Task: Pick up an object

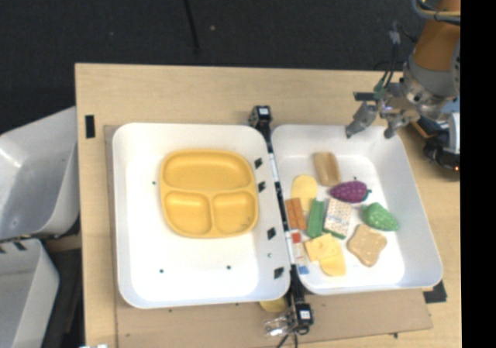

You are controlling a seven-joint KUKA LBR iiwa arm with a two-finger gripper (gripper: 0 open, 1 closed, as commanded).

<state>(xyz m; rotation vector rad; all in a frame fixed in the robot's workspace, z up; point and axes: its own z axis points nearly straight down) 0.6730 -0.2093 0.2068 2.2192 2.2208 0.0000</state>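
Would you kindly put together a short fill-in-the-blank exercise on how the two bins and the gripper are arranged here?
1. The yellow divided tray lies in the ____ bin.
2. The toy foods, such as the purple grapes, lie in the ____ bin.
3. The gripper hovers by the right bin's ____ edge.
4. The tray has ____ compartments.

Missing words: left; right; far; three

dark floor (232,5), wooden bench (194,94)

We see a yellow divided tray (208,192) resting in the left white bin (132,261). Both bins sit on a wooden bench (194,91).
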